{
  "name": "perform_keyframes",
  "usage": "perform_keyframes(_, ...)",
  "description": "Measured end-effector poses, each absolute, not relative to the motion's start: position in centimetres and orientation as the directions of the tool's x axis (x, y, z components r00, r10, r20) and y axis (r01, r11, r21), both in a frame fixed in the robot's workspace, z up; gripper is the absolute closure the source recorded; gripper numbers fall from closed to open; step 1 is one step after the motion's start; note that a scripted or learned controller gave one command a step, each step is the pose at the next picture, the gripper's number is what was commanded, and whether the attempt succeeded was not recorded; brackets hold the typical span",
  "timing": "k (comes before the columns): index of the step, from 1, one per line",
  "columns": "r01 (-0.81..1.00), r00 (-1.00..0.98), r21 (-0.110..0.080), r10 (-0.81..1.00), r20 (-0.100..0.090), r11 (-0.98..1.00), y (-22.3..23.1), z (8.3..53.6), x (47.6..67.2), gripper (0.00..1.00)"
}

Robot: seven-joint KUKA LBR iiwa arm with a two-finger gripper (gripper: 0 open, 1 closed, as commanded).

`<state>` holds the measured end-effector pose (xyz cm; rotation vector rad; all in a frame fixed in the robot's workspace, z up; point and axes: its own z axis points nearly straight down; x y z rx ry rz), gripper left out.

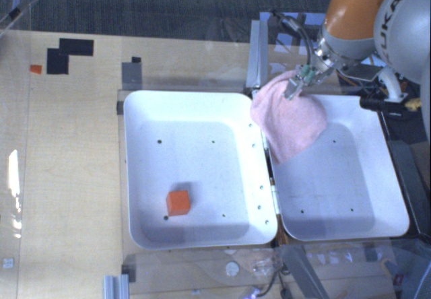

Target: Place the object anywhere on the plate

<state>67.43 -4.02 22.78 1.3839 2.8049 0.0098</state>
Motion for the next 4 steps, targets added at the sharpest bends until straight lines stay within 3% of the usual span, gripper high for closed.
perform_keyframes(1, 0.492, -0.871, 0.008, 0.492, -0.011, 0.871, 1.2, 22.9, 67.4, 1.00)
perform_keyframes(2, 0.111, -0.994, 0.005, 0.111, -0.015, 0.994, 7.0, 23.6, 66.7, 1.00)
perform_keyframes(3, -0.001, -1.000, 0.005, -0.001, -0.014, 1.000, 12.2, 23.2, 66.6, 1.00)
perform_keyframes(4, -0.001, -1.000, 0.005, -0.001, -0.015, 1.000, 12.2, 23.2, 66.6, 0.00)
